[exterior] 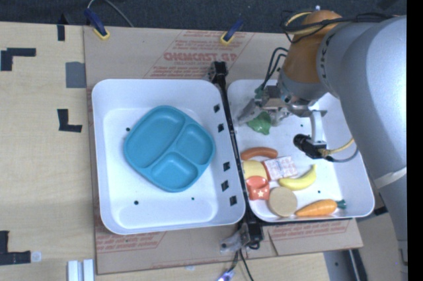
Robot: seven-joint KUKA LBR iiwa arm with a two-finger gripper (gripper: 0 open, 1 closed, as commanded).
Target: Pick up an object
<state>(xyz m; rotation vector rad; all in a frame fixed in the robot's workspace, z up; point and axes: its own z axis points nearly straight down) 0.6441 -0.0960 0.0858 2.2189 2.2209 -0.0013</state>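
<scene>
Green toy sits directly under the pincer in the right bin, touching or nearly so; jaw state can't be told from above.

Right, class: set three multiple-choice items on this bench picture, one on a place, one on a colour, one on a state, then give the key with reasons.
1. Where does the divided plate lie?
A. left bin
B. right bin
C. on the cardboard

2. What colour is the object at the gripper?
A. red
B. green
C. blue

3. How does the carrot lie?
A. standing upright
B. inside the plate
C. flat by the right bin's near edge

Key: A, it fills the left bin's floor; B, green shows below the gripper; C, it lies lengthwise there.
</scene>
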